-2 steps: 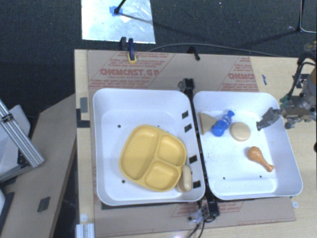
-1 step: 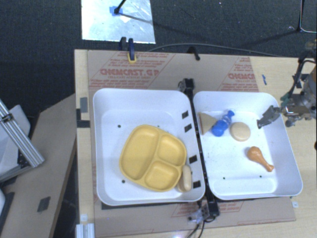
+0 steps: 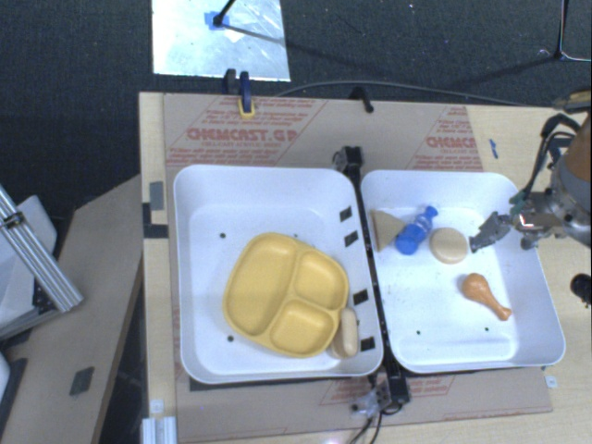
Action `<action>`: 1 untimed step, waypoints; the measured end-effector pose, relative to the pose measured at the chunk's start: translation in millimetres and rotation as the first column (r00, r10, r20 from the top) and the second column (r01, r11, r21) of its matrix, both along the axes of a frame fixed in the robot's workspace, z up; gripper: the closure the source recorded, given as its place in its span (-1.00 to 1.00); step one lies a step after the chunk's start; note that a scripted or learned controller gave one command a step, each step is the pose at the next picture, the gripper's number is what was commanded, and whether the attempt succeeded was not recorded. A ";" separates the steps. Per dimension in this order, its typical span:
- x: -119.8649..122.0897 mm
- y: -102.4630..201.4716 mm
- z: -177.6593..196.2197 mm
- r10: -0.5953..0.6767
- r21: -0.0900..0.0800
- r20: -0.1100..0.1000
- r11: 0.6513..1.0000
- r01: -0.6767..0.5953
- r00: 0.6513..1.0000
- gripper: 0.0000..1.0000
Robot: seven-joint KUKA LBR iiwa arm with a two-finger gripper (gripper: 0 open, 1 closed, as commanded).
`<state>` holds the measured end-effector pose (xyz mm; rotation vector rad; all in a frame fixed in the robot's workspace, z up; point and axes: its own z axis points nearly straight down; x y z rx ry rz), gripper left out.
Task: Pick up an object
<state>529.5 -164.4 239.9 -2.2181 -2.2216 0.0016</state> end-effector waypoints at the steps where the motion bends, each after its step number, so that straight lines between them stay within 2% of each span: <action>1: 1.4 -9.1 -56.7 -0.001 0.000 -0.002 1.000 0.001 1.000 -1.00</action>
